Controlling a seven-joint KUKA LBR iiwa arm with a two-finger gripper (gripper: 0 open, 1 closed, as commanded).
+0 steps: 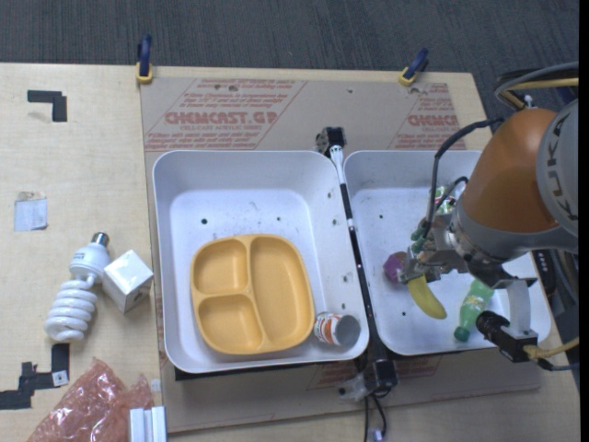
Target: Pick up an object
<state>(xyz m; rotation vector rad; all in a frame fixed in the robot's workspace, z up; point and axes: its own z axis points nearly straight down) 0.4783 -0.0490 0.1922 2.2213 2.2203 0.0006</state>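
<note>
In the right bin (386, 210) lie a small purple round thing (396, 267), a yellow banana (427, 299) and a green bottle (471, 308). My gripper (424, 261) is low in this bin, right at the purple thing's right side and over the banana's upper end. The grey wrist and orange band (511, 178) hide part of the bin's right half. The left bin (175, 201) holds a yellow divided plate (251, 293) and a small can (335, 329) on its side at the front right corner.
A black divider bar (345, 212) runs between the bins. Outside, on the bench's left, lie a spiral light bulb (74, 297), a white cube (128, 279) and a red mesh bag (87, 403). Cables hang at the right near a black clamp (502, 331).
</note>
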